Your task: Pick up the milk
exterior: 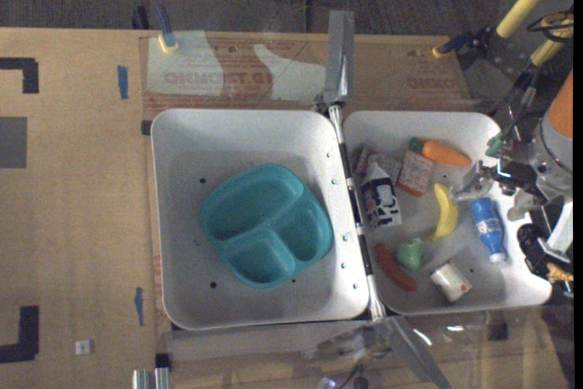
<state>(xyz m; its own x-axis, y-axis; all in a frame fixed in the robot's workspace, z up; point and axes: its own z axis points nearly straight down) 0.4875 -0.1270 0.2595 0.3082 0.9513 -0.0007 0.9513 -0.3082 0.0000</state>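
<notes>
Item, milk (380,199): I see the carton lying at the right bin's (474,296) left wall, well apart from my gripper (487,178) over the right rim, whose grip I cannot tell.

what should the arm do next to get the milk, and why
Probably move the gripper left across the right bin until it is over the milk. The gripper sits at the bin's right side near the blue bottle, while the milk lies against the left wall, with the banana between them.
</notes>
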